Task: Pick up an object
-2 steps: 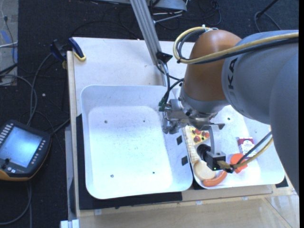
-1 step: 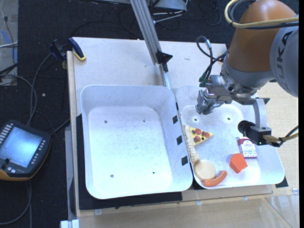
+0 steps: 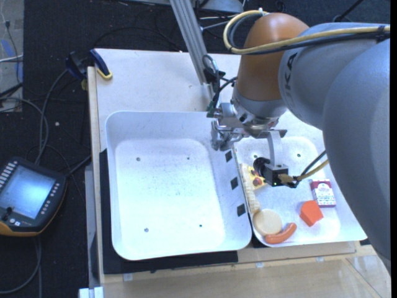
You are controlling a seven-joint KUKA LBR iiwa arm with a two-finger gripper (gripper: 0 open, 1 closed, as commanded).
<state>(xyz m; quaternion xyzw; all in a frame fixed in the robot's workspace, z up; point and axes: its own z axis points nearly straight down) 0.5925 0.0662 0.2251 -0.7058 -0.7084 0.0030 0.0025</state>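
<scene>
Tool (image 3: pixel 221 139) hangs low at the wall between the two bins, by the far left corner of the right bin (image 3: pixel 304 148); apart or together, I cannot tell. The goods lie at that bin's near end: orange block (image 3: pixel 311 213), red-and-white box (image 3: pixel 323 193) just beyond it, sausage (image 3: pixel 282 233) touching a pale round disc (image 3: pixel 265 221)

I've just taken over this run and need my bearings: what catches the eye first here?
The big grey arm with its orange band looms over the upper right, its gripper down at the far end of the rim where the left bin meets the right bin. Colour gathers at the right bin's near end: an orange block, a red-and-white packet, and a reddish sausage beside a pale round disc.
</scene>
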